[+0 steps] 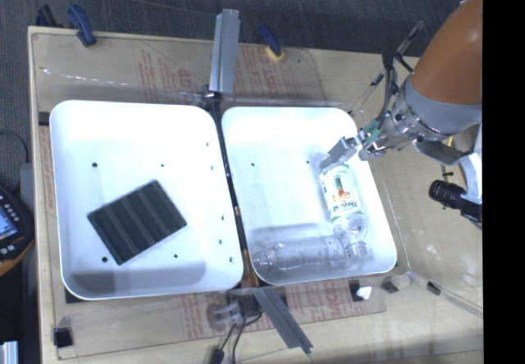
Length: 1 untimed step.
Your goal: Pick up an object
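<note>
— So, where's the arm got to?

— Looking down from the overhead camera, the gripper is reaching in from the right, low over the right bin. It's at the top end of a small bottle with a white label, which lies along the bin's right side.

— Has it got hold of it?

— I can't say that. The metal tip sits at or just above the bottle's upper end, but I see nothing clearly between its fingers, and from this slant I honestly cannot tell whether the jaws are apart or together.

— Anything else in there?

— A clear plastic bottle lies on its side along the near wall of the same bin, its neck end touching or just beside the foot of the labelled one. Over in the left bin there's a dark ribbed slab, flat, turned at an angle, well apart from the arm.

— So how far along?

— Early, I'd judge. Everything rests on the bin floors; nothing is lifted. The approach looks made, toward the labelled bottle. Closing on it and raising it clear is what's left, and a round bottle gripped at its very end could easily slip or roll.
</note>
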Motion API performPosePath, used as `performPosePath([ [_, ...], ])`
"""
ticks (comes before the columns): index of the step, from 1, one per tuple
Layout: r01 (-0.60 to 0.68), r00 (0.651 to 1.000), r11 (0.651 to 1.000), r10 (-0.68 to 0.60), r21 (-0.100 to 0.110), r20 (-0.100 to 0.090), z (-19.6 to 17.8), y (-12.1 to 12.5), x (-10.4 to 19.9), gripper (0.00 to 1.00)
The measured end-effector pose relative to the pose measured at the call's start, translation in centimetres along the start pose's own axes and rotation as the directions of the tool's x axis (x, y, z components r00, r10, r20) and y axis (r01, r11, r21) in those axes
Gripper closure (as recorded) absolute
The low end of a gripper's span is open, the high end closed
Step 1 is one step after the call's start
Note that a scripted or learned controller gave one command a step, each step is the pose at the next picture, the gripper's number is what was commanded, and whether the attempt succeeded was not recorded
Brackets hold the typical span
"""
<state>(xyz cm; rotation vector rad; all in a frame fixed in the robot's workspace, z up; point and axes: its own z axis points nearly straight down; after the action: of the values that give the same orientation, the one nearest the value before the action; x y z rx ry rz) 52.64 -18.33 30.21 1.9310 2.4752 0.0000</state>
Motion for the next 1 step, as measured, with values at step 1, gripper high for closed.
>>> performPosePath([
  [1,0.013,1.000,1.000,-0.013,0.004,-0.003,9.07,2.16,-3.05,0.00],
])
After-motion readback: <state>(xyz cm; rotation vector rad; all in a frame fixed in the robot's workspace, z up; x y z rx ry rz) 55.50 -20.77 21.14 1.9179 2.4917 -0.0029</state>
